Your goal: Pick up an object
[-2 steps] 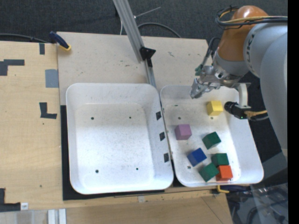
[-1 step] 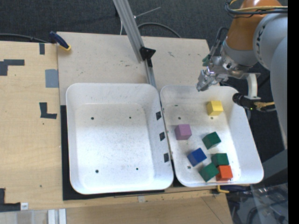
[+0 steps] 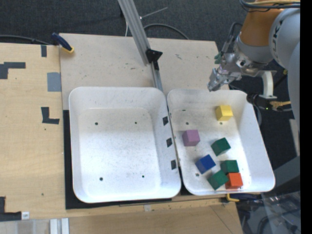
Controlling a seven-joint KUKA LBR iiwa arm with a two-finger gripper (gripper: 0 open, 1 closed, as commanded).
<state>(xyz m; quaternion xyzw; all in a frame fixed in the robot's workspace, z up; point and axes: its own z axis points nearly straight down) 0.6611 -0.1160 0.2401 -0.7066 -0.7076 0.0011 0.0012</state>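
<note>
1. Two white bins sit side by side on the bench: the left bin (image 3: 117,145) and the right bin (image 3: 253,126), rims touching in the middle.
2. No brand, label or writing I can read anywhere. There are just dark tape patches on the wood (image 3: 29,130) at the left.
3. The gripper (image 3: 216,83) hangs over the far rim of the right bin, near its top edge. It's small and blurry here, so I honestly can't tell if it's apart or together, and I see nothing in it. It isn't touching any block.
4. The yellow block (image 3: 224,112) is the closest one to it, alone near the far end of the right bin.
5. The purple block (image 3: 191,137) lies mid-bin, toward the left wall.
6. The near end has a cluster: a blue block (image 3: 205,163), a green block (image 3: 221,146) above it, then two more green ones (image 3: 224,173) right up against an orange block (image 3: 235,180).
7. The arm (image 3: 273,23) comes in from the right, orange band up top.
</note>
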